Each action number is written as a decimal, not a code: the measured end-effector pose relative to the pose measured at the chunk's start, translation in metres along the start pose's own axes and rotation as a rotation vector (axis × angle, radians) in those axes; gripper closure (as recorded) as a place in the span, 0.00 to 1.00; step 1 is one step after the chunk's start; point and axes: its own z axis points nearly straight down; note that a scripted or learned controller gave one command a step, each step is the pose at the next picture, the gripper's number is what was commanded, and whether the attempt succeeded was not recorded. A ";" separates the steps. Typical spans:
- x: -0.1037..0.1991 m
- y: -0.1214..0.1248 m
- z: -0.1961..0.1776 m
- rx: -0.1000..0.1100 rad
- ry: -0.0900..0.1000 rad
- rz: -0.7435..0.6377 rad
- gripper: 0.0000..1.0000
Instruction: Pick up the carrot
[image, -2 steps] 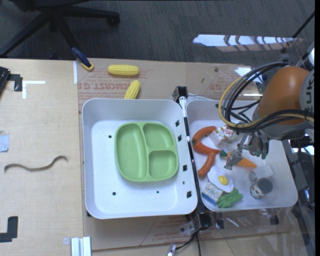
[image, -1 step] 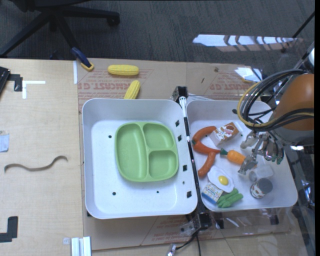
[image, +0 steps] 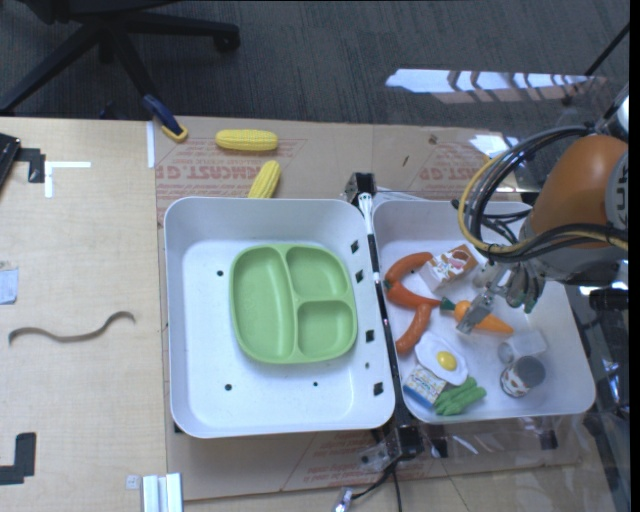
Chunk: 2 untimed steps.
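Note:
The carrot (image: 487, 322) is small and orange with a green stub at its left end. It lies in the middle of the right bin (image: 570, 400), tilted slightly. My gripper (image: 489, 298) hangs right over the carrot's left half, at or just above it. The grey wrist and cables hide the contact, so I cannot tell whether the carrot is gripped. The arm with its orange band (image: 580, 185) comes in from the right.
Around the carrot lie orange sausages (image: 410, 266) (image: 413, 328), a small carton (image: 447, 266), a fried egg (image: 442, 359), a milk carton (image: 425, 384), green pea pods (image: 461, 398) and a can (image: 522, 377). The left bin holds a green divided plate (image: 295, 301). Two corn cobs (image: 247, 141) lie behind.

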 end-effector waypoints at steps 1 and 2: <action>-0.002 0.001 -0.010 0.000 -0.006 -0.003 1.00; 0.004 0.059 -0.045 -0.001 0.001 -0.105 1.00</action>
